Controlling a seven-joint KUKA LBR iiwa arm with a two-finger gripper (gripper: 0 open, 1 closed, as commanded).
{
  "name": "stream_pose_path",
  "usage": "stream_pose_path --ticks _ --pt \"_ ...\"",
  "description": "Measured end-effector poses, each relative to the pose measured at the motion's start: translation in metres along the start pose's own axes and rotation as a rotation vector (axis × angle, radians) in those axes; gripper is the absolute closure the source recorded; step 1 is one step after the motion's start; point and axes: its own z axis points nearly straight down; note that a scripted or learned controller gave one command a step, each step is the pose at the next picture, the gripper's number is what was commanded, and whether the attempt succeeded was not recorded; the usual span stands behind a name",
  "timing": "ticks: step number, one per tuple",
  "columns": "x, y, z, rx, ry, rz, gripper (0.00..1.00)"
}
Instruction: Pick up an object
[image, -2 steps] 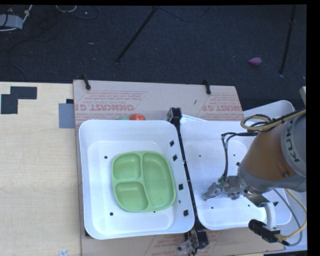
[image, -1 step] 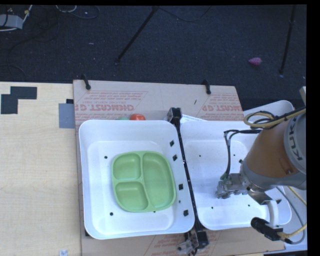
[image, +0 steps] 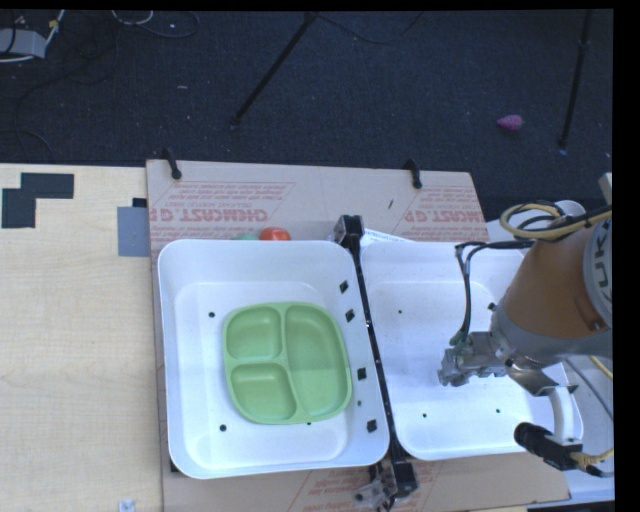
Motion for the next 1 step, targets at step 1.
stream_pose_path --ticks 1 --pt "-0.0063 -0.008 -0.0484 -0.001 -0.001 0.003 1.0"
